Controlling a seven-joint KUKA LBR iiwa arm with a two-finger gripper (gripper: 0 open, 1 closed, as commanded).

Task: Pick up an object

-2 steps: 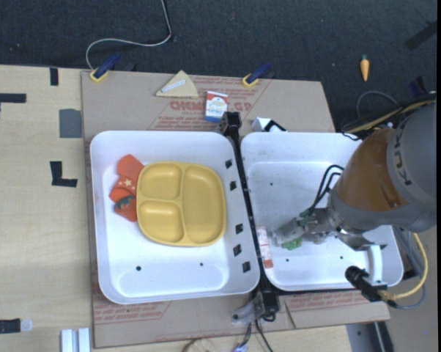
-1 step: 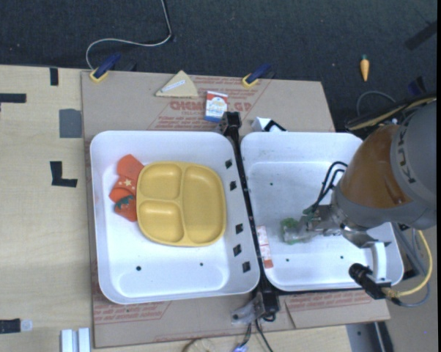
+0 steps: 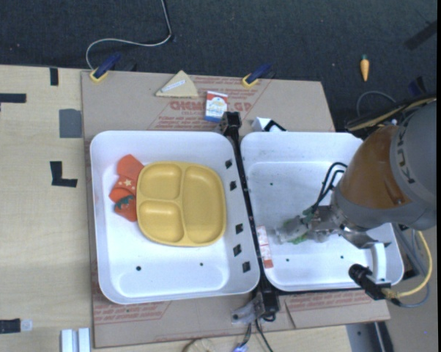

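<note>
My gripper (image 3: pixel 292 233) is low in the right bin (image 3: pixel 294 149), reaching in from the right under the grey arm with its orange band (image 3: pixel 373 173). A small green-and-white thing (image 3: pixel 295 237) lies at the fingertips on the bin floor; whether it is held is unclear. In the left bin (image 3: pixel 103 196) lies a yellow divided plate (image 3: pixel 182 202). An orange-red toy (image 3: pixel 125 188) sits just left of the plate.
A small red-and-white item (image 3: pixel 262 242) rests against the right bin's left wall. A small carton (image 3: pixel 216 106) and a tan wedge (image 3: pixel 179 85) lie on the cardboard behind the bins. Clamps and a cable run along the back edge.
</note>
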